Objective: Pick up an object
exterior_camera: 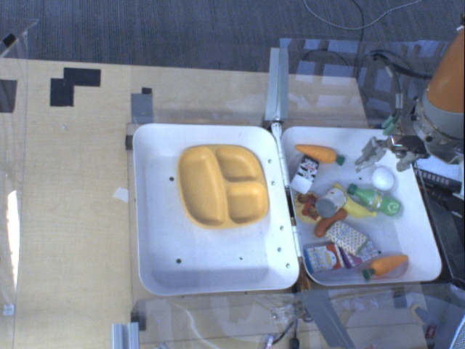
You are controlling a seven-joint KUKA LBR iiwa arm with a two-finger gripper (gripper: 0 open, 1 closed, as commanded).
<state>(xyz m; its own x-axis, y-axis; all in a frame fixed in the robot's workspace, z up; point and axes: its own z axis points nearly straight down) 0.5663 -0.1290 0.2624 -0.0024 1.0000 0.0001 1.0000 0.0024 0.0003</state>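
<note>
Hand (378,150): fingers spread open, nothing between them, poised above right bin (429,246) near white egg (383,178). Pick-up not yet made; grasp and lift remain.

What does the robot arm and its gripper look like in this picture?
The arm enters from the right: a rounded orange band above a grey wrist section. The gripper is small, of grey metal, with thin finger parts and a bit of green near its base. Dark cables run behind the arm along the bench.
</note>
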